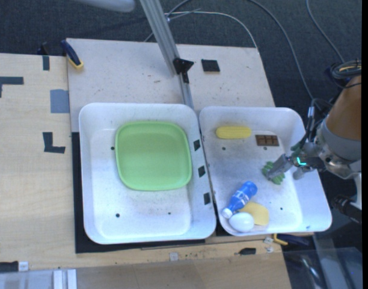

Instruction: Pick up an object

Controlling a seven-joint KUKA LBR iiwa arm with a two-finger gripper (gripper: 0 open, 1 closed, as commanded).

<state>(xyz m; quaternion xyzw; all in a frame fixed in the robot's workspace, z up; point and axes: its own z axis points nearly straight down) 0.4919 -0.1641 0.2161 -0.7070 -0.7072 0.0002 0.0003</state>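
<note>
The right bin holds several items. A small green object lies near its right side, and my gripper is right at that object's upper right edge, touching or nearly touching it. A blue bottle with a white cap lies toward the front. A white rounded object and a yellow piece sit in the front corner. Toward the back lie a yellow oblong object and a brown square block.
The left bin holds a large green square plate. A metal pole slants up from between the bins at the back. My arm's orange band is above the right bin's right rim. Cables lie behind the bench.
</note>
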